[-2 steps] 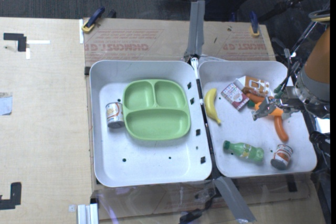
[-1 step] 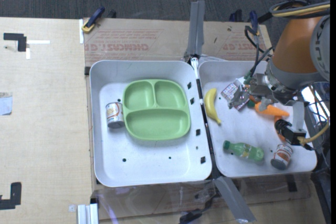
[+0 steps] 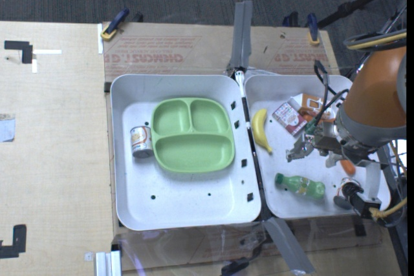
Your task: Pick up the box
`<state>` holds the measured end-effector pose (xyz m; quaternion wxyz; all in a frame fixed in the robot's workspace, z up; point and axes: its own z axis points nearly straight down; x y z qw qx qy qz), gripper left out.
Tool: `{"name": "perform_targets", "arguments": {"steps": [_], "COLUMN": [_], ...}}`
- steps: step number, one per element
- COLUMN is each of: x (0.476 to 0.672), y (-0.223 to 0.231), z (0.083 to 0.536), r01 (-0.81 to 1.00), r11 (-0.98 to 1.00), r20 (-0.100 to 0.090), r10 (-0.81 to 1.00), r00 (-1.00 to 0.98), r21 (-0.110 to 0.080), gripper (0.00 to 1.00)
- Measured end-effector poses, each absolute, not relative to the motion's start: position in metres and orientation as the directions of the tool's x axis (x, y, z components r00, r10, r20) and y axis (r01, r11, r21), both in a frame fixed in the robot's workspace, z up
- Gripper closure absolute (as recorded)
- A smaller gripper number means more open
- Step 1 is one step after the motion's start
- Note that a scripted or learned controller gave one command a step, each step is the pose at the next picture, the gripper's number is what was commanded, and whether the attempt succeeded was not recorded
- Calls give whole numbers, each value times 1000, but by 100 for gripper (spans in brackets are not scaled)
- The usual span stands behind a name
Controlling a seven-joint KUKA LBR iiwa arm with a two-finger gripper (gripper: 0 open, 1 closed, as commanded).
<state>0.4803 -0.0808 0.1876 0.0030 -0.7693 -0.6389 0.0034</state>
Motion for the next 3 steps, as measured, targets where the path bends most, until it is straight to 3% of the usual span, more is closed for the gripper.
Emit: {"name": "perform_targets", "arguments": {"steps": [1, 2, 3], "x": [562, 593, 592], "y": [-126, -111, -112], "z": [199, 96, 101], "r01": [978, 937, 938], "r11": [-208, -349, -347], "r20": [-3, -3, -6], "r10": [978, 937, 938], "r00": [208, 349, 347], "r21": [-7, -8, -15], "gripper": [0, 0, 100]}}
